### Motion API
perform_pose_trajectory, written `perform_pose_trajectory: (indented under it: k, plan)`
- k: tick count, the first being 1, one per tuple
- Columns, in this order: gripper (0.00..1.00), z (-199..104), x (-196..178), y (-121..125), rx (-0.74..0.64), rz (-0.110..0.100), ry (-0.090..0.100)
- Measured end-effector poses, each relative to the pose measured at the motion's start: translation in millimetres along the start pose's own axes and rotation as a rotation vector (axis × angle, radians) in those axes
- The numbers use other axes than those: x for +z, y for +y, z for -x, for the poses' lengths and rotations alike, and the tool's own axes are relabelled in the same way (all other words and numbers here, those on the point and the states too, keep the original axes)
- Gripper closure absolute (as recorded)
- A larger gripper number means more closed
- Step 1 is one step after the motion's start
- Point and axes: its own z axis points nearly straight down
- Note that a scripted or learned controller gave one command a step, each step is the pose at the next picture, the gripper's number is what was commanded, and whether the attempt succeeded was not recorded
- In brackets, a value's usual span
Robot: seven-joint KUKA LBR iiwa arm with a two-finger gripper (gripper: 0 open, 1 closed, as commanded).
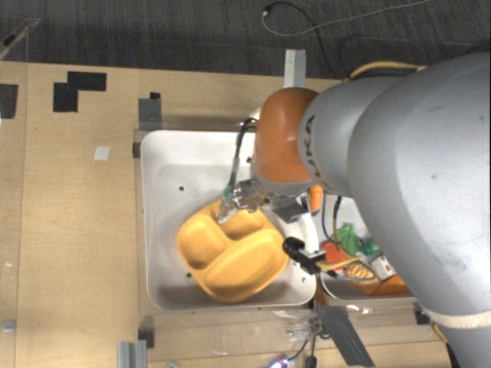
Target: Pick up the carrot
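the pincer (247,198) sits at frame centre, low over the left bin (165,205), beside a yellow object (230,257); whether it grips anything i cannot tell. the grey arm (399,190) crosses from the right, hiding much of the right bin (337,288). the carrot (315,198), perhaps the orange sliver peeking beside the arm, lies mostly covered.

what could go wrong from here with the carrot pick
1. The arm hangs low over the divider between the bins; its bulk covers most of the right bin, so the carrot may be hard to find.
2. A large yellow object sits in the left bin right under the wrist; the arm could bump it.
3. Right-bin items crowd together: green piece, orange piece. A wrong grab seems likely.
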Motion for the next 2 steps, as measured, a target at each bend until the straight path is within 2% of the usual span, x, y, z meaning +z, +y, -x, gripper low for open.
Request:
perform_pose_trajectory:
  k: [1,2]
  plan:
    - [0.00,-7,-60,51,-0.270,0.002,0.000]
    - [0.00,-8,-250,59,-0.517,0.004,-0.002]
